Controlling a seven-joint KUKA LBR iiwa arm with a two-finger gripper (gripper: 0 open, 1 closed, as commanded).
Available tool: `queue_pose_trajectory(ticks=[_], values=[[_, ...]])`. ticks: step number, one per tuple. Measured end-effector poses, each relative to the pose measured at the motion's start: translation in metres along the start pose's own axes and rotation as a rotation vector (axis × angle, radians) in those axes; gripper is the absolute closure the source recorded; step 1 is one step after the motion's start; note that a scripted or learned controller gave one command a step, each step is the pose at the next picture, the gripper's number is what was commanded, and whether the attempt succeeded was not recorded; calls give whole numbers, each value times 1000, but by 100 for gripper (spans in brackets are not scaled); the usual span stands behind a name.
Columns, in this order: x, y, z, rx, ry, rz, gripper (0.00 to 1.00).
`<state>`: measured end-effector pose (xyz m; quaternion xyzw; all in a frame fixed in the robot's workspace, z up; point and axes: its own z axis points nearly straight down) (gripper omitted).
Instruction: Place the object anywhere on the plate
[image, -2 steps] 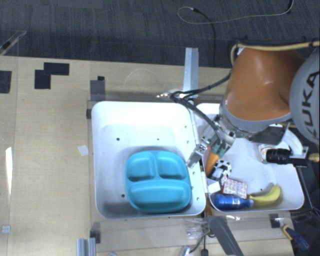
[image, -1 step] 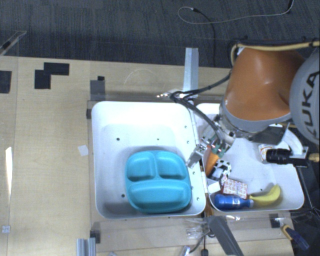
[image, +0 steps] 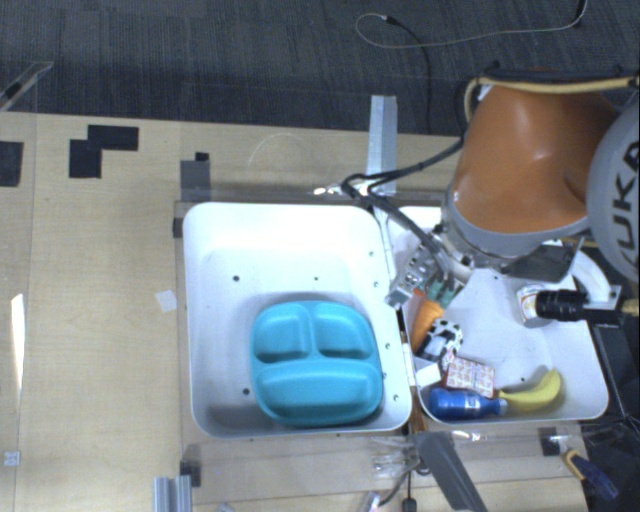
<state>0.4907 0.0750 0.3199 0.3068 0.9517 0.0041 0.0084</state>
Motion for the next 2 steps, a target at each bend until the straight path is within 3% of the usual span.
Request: queue_pose_trajectory(ticks=[1, 2], values=[[-22, 12, -64, 7, 7, 143, 100], [23, 23, 107, 10, 10, 148, 100]])
